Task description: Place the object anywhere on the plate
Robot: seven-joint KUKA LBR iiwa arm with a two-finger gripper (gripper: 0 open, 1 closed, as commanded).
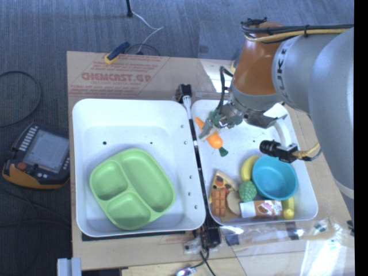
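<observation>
A green plate [131, 187] with three compartments lies in the left bin [115, 111], toward its front. A small orange toy carrot [214, 141] with a green top sits at the left side of the right bin [253, 135], close to the divider between the bins. My gripper [214, 122] hangs just above and behind the carrot, at the end of the grey arm with its orange band [256, 68]. A second small orange piece [199, 121] shows just left of the gripper. Whether anything is gripped cannot be made out.
The front of the right bin holds a blue bowl [274, 177], a banana [248, 167], a pizza slice [221, 186], a green broccoli-like toy [248, 190] and a lying bottle [261, 209]. A black-tipped tool [185, 92] lies at the back between the bins.
</observation>
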